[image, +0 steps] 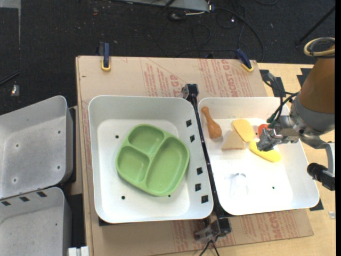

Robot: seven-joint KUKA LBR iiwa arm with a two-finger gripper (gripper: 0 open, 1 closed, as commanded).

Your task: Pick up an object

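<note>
Near edge: brown table (160, 233) carries two white bins side by side, with black clips at the seam between them.
Left bin: left bin (101, 116) lies well apart from the hand, across the seam; it holds a green divided plate (153, 159) with three compartments, lying flat.
Right bin: right bin (266, 196) has the hand over its far right part.
Hand: hand (268, 141) sits low at the end of the grey arm (314, 111), right over the yellow pieces; whether its fingers are wide or narrow cannot be told from this view.
Task thing: yellow banana-like piece (269, 154), curved, lies just under and beside the hand, partly hidden by it.
In the way: small red thing (262, 128) pokes out just behind the hand.
Neighbours: yellow rounded piece (243, 129) and tan wedge (233, 141) touch each other just beside the hand, on the side toward the seam; brown wooden pin-shaped piece (212, 124) lies farther that way, near the seam.
</note>
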